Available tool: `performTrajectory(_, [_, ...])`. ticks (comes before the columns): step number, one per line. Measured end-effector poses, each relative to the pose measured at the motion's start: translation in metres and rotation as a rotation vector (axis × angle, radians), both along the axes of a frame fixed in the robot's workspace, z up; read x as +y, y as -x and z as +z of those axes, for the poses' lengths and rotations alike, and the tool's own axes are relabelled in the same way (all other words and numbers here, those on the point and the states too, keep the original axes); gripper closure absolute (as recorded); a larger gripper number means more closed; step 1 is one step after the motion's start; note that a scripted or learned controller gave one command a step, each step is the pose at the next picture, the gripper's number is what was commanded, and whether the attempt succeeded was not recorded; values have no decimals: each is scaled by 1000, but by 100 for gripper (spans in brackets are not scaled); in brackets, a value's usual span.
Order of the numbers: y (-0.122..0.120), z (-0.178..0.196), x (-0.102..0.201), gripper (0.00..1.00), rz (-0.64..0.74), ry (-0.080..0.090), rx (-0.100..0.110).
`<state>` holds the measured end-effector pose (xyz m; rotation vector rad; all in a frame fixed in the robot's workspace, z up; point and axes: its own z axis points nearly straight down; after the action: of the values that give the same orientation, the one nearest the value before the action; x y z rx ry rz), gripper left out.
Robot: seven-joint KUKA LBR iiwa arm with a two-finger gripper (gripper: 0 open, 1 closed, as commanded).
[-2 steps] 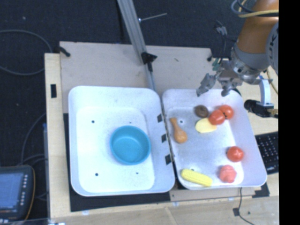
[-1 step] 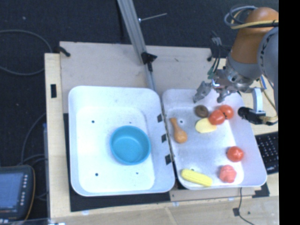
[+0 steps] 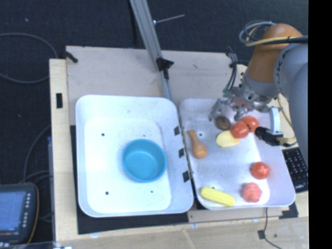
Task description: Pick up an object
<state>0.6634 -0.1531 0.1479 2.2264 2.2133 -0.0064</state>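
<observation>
My gripper (image 3: pixel 228 113) hangs over the far edge of the right bin (image 3: pixel 275 191), open, with nothing between its fingers. Just below it lies a small brown round object (image 3: pixel 223 122). Two red tomato-like pieces (image 3: pixel 239 129) (image 3: pixel 250 122) sit to its right, touching a yellow lemon-like piece (image 3: pixel 227 139). A tan pear-shaped piece (image 3: pixel 197 145) lies near the bin's left wall. Toward the front are a red ball (image 3: pixel 260 169), a pinkish-red lump (image 3: pixel 251 192) and a yellow corn cob (image 3: pixel 217 196).
The left bin (image 3: pixel 93 139) holds a blue bowl (image 3: pixel 144 160). A slanted metal pole (image 3: pixel 150 35) rises behind the bins. A black keyboard (image 3: pixel 296 166) sits off the right bin's right edge, and a small screen (image 3: pixel 18 211) at the bottom left.
</observation>
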Motion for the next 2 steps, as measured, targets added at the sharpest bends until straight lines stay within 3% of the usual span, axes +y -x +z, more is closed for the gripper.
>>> performTrajectory(1, [-2,17,-1,100,-1,0,-9])
performTrajectory(2, [-5,73,9,100,11,-7,-6])
